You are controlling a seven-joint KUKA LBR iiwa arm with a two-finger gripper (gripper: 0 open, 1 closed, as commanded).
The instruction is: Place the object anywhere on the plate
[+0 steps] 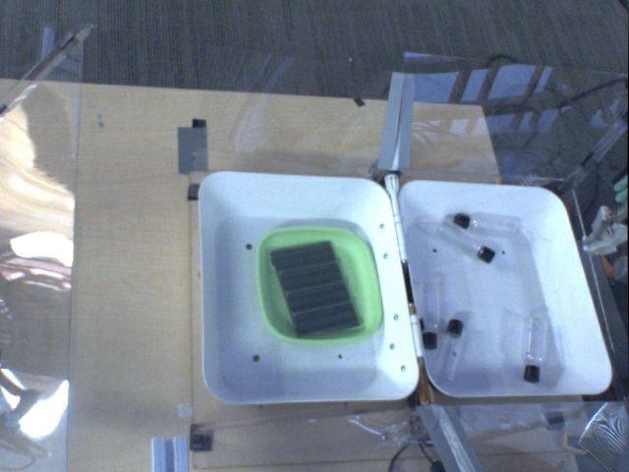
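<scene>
A square lime-green plate (269, 266) sits in the middle of the left white bin (221, 293). On the plate lies a dark grey ribbed rectangular block (314, 288), flat and turned slightly counter to the plate's edges. Several clear plastic vials with black caps are scattered in the right white bin (580, 303): one near the back (462, 222), one beside it (484, 254), and one at the front right (532, 357).
The two bins meet along a ridge (403, 273). A grey metal bar (396, 126) stands behind that ridge. Wooden bench top (118, 264) stretches to the left. Cables and metal parts crowd the far right edge (601, 234).
</scene>
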